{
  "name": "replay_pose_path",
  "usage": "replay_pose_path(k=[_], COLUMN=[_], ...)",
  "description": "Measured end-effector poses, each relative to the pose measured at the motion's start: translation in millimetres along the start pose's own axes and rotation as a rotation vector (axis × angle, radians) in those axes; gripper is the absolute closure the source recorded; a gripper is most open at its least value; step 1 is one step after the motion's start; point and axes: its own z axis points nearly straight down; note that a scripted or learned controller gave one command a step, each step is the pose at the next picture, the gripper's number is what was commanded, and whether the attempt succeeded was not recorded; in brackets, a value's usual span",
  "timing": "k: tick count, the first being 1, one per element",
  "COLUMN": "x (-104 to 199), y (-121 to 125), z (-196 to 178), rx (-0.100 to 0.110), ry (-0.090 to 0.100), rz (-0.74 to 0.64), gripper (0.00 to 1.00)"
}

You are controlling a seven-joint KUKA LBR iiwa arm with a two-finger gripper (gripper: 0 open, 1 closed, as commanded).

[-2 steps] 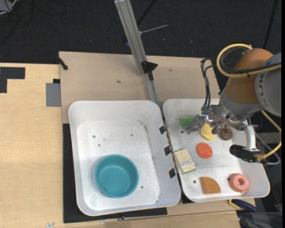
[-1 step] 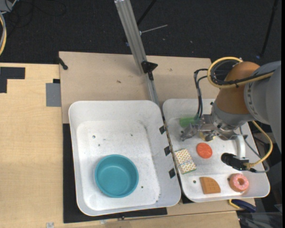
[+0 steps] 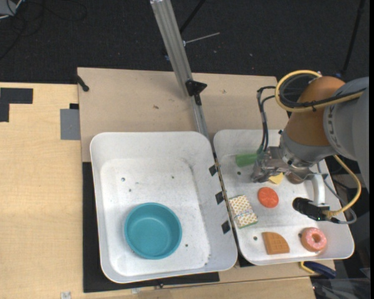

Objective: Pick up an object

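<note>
No readable writing, brand or label on anything in the bins; the checkered block [image 3: 242,210] carries a pattern of small squares, not text. My gripper [image 3: 266,169] is down inside the right bin [image 3: 227,143], over its far half, with the orange band of my arm just above it. Jaws: cannot tell whether they are open or closed, since the wrist body hides them from this camera, and nothing is visibly held between them. A green object [image 3: 245,160] lies touching the gripper's left side, near the bin's far-left corner; its long axis runs roughly along the bin's far edge, one end tucked under my wrist. A small yellow piece [image 3: 275,179] sits right at the gripper's near side. An orange-red round object [image 3: 268,197] rests just nearer, about mid-bin. The checkered block lies against the bin's left wall, long axis slanting from the wall toward the near edge. A tan wedge [image 3: 275,243] sits along the near edge, and a pink doughnut [image 3: 313,239] lies by the near-right corner. The left bin [image 3: 149,148] holds a teal bowl [image 3: 153,230], upright, in its near half.
</note>
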Motion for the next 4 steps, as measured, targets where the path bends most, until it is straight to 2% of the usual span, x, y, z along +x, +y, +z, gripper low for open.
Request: replay_pose_path(k=[1, 3, 4], x=[-6, 2, 50], y=[8, 20, 10], z=[-58, -149, -135], rx=[-0.005, -0.004, 0.001], ry=[-0.001, 0.000, 0.001], rz=[0.000, -0.001, -0.004], gripper=[1.00, 1.00, 1.00])
